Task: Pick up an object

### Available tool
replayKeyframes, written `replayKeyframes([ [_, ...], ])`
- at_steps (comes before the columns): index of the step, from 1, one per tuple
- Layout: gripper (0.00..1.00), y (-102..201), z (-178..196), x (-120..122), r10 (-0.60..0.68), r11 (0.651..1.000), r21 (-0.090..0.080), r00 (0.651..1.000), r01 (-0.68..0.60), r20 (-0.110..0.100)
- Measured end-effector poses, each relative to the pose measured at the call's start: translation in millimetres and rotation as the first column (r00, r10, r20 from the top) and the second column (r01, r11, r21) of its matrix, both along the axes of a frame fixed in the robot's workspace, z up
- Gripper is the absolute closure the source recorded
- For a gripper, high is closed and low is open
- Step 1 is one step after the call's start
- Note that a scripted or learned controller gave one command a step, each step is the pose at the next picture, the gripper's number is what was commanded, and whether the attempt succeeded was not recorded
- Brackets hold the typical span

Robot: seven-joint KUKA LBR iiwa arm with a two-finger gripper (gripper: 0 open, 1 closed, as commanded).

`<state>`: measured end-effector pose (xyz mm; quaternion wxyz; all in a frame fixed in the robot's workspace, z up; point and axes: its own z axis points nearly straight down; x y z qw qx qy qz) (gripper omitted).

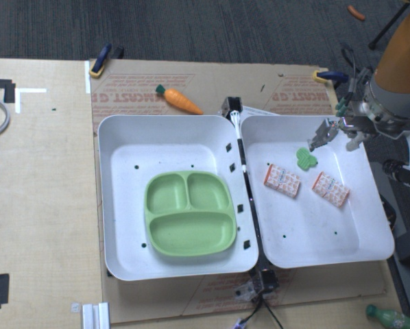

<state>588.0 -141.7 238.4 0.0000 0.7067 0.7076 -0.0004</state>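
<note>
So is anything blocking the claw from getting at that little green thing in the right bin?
Nothing visible. The gripper hangs over the right bin, just up and right of the green piece, with bare white floor between them. The two patterned packets lie below it, apart.

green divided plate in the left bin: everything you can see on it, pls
The green divided plate is a pale green, rounded-rectangle tray that looks like matte plastic. Raised ridges split it into three compartments: two smaller ones on the far side, one wide one on the near side. All three look bare. It lies flat and upright on the floor of the left bin, slightly right of its centre and towards the near wall, rotated a touch. Nothing else touches it; the tool is over the right bin.
</note>
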Motion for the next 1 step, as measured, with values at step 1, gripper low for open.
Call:
replayKeyframes([
  [1, 0.0, -19.8, -122.5, -32.4, 0.145, 0.989, 0.0, 0.989, -0.145, 0.0],
])
